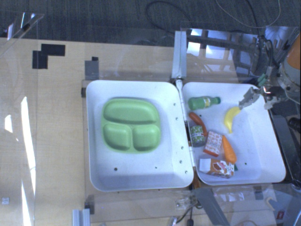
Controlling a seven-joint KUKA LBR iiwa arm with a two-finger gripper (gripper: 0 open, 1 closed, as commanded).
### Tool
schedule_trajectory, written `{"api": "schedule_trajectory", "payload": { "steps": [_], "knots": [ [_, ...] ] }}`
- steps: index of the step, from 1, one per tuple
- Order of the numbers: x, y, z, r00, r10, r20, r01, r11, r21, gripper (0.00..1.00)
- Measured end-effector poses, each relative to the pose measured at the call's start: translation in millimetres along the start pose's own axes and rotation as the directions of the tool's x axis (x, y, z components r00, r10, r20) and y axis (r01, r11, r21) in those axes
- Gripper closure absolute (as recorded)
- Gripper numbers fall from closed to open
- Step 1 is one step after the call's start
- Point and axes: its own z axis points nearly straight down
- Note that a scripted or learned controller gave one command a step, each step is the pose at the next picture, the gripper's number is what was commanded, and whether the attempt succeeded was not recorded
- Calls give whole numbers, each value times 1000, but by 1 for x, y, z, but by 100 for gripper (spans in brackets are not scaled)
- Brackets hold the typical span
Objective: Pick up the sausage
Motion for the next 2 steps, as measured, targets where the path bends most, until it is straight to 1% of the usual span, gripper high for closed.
{"api": "schedule_trajectory", "payload": {
  "steps": [1,2],
  "knots": [
    [56,-5,120,958,288,-1,-288,958,3,0],
    [81,51,167,976,219,-1,-219,976,-10,0]
  ]
}}
